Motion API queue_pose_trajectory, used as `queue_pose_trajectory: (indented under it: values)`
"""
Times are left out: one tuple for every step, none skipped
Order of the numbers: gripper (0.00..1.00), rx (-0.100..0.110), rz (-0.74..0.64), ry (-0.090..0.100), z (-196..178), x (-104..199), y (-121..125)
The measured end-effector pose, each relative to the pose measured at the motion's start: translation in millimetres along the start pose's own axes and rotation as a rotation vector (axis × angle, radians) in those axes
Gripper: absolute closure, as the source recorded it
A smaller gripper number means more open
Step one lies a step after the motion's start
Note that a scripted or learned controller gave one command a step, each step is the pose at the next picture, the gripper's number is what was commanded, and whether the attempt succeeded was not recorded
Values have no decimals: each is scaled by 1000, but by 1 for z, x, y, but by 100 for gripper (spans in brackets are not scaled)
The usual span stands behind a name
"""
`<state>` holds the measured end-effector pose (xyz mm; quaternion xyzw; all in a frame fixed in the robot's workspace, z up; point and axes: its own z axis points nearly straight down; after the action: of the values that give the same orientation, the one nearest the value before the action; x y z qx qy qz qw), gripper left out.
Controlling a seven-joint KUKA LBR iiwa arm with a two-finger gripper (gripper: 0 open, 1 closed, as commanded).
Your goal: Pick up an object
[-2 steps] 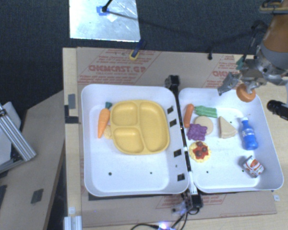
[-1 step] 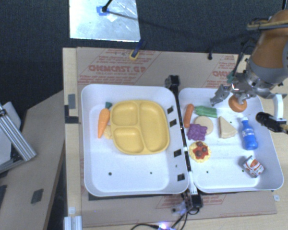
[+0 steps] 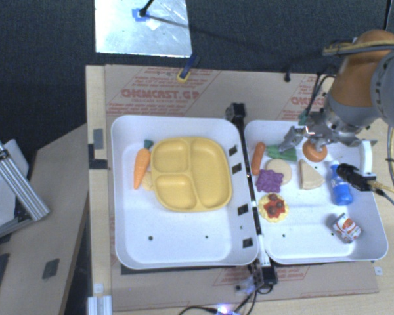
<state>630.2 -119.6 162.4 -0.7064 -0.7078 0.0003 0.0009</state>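
Biggest thing in the shot is the grey KUKA arm with its orange band (image 3: pixel 368 51), coming in from the upper right of the frame and bending down over the right-hand shallow white plastic bin (image 3: pixel 374 238). The left-hand white bin (image 3: pixel 128 241) sits mid-frame and mostly carries a yellow three-compartment plastic plate (image 3: pixel 187 172), with a small orange toy carrot (image 3: pixel 140 167) just beside the plate's left edge.

All the likely targets are in the right bin's upper half. There's a beige toy bread wedge (image 3: pixel 309 176), a purple bunch-of-grapes toy (image 3: pixel 270 180) touching a round tan cookie-looking piece (image 3: pixel 282 170), and a little round pizza toy with red topping (image 3: pixel 274 207) just below them. Over by the divider lies a slim orange carrot stick (image 3: pixel 257 157), and a blue bottle-shaped toy (image 3: pixel 341 190) and a small red-and-white can (image 3: pixel 346 226) sit toward the lower right.

The two-finger gripper (image 3: pixel 301 138) hangs low over the bin's upper part, right by a green leafy toy (image 3: pixel 282 153) and a round orange ball-like toy (image 3: pixel 314 151). Honestly can't tell from here whether the fingers are spread or closed, and I don't see anything clearly pinched.

If I were doing it, I'd commit to one piece, probably the orange ball or the green leaf, centre straight over it, and drop squarely so the neighbours don't get nudged.
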Motion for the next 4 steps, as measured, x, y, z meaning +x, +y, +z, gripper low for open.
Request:
queue_pose_trajectory:
  values:
    - [0, -8, 0, -1, 46, 0, 2]
    - [0, -13, 1, -4, 56, -1, 4]
    - [100, -18, 1, -6, 45, -2, 6]
    - [100, -9, -3, -2, -19, 2, 7]
